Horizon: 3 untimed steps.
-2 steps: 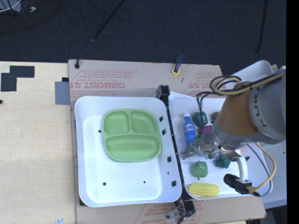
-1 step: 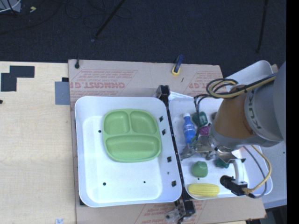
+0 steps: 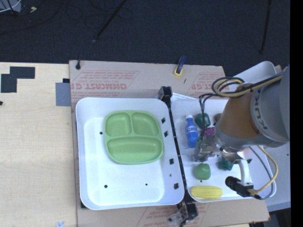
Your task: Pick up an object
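Observation:
The right bin (image 3: 182, 103) holds several small things. A blue bottle (image 3: 191, 131) lies at its left side, with a dark teal object (image 3: 203, 120) and a small purple piece (image 3: 209, 132) just to its right. A green round fruit (image 3: 202, 171) sits lower down, and a yellow corn cob (image 3: 205, 192) lies against the near rim. My gripper (image 3: 204, 151) hangs low in this bin, right of the bottle and just above the green fruit. Nothing shows between its tips. A second teal piece (image 3: 224, 164) lies under the wrist, partly hidden.
The left bin (image 3: 94, 193) holds a light green divided plate (image 3: 133, 137). A black divider rail (image 3: 172, 141) separates the two bins. A blue and yellow clamp (image 3: 179, 66) stands on the cardboard behind them. The arm covers the right bin's right half.

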### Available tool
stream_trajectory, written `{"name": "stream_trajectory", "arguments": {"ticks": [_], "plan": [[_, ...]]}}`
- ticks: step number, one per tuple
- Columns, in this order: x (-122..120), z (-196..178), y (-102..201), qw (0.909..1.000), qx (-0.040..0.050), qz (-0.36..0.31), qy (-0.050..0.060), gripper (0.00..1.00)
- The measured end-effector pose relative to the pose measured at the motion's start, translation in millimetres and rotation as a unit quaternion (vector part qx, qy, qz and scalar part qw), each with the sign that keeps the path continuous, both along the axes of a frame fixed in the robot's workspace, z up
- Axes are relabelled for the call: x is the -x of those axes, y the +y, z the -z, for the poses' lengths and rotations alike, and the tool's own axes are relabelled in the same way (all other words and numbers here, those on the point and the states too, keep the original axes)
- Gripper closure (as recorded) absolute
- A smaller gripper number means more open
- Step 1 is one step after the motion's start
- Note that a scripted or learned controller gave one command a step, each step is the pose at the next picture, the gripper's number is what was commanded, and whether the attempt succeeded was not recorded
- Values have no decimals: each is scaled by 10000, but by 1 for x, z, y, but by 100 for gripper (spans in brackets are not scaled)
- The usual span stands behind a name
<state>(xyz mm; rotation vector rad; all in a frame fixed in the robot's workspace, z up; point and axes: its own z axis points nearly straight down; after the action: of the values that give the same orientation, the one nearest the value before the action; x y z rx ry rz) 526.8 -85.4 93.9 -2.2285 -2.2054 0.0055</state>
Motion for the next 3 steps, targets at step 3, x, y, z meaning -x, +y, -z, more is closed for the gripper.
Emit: {"name": "stream_trajectory", "arguments": {"ticks": [3], "plan": [[11,-118,0,10000,3,-57,-5,100]]}}
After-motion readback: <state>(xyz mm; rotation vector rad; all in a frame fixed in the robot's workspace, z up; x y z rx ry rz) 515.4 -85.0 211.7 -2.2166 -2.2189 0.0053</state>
